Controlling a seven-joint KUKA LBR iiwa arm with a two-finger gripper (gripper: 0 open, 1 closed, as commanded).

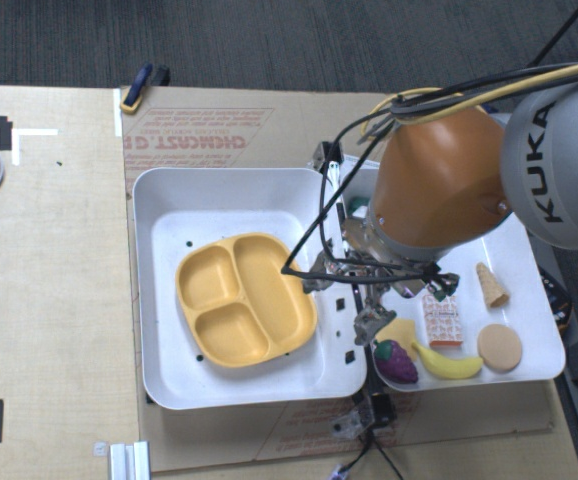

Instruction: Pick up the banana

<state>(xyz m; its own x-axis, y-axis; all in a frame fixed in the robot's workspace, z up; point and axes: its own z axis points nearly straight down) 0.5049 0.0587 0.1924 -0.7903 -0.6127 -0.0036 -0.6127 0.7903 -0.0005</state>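
The banana (pixel 449 364) lies in the lower part of the right bin (pixel 539 368), crowded between a purple toy fruit (pixel 398 362) on its left and a round cookie (pixel 500 347) on its right, with a small red-and-white carton (pixel 442 320) just above it. The claw (pixel 371 323) hangs near the wall between the two bins, just up and left of the banana and apart from it. Whether it is released or clenched I cannot tell. The yellow divided plate (pixel 241 298) sits alone in the left bin (pixel 169 218), likely just clutter.
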